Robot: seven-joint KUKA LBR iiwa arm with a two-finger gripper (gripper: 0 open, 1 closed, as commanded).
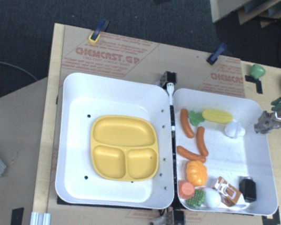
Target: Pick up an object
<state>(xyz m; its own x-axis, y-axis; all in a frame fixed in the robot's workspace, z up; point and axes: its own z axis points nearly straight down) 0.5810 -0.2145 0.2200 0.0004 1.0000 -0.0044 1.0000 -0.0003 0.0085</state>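
Yellow corn cob [217, 115] lies crosswise in the right bin [269, 157], left of the gripper [267, 122], whose grasp I cannot tell.

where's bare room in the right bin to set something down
Bare floor in the right bin lies between the sausages and the far right wall, below the corn. It's crowded along the left wall and the bottom edge: orange pepper, broccoli, black block.

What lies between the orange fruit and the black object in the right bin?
In the camera view, a brown-and-white packet lies between the orange fruit and the black object.
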